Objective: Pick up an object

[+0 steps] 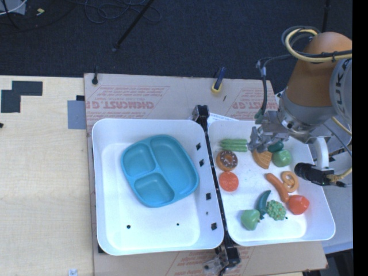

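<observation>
Reach step: my gripper (262,145) is low in the right bin (322,226), upper right of the frame, just above an orange toy piece (263,158); can't tell fingers' state; next I need to close on it and lift.

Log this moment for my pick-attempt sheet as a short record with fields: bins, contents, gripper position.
left bin: holds a blue divided plate
right bin: holds toy food, including a donut, a tomato, a green bean pod, broccoli and a pretzel
gripper: low over the right bin's far side, just above an orange piece
held object: cannot tell
</observation>
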Robot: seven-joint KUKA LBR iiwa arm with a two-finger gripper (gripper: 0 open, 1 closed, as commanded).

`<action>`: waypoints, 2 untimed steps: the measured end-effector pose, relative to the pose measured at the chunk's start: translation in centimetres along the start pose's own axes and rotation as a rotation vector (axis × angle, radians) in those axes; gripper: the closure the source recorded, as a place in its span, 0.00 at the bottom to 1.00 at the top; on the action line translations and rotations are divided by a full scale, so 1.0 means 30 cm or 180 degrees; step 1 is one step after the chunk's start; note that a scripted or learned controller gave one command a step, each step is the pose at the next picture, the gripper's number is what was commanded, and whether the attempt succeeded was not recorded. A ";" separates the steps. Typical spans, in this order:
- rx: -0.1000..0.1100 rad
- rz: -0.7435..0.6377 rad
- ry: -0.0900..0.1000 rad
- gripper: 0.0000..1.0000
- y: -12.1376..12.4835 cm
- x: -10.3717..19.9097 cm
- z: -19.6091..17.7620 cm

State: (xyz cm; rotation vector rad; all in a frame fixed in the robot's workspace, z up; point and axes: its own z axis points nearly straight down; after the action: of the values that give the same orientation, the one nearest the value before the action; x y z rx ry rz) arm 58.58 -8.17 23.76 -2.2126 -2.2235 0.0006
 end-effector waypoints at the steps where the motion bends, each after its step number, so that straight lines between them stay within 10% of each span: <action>1: 0.0001 -0.0001 0.0000 1.00 -0.011 0.167 -0.011; 2: 0.0004 0.0001 -0.0002 1.00 -0.023 0.328 0.002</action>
State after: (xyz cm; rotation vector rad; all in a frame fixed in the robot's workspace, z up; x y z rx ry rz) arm 57.83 1.67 23.74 -2.2126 -2.2229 0.0028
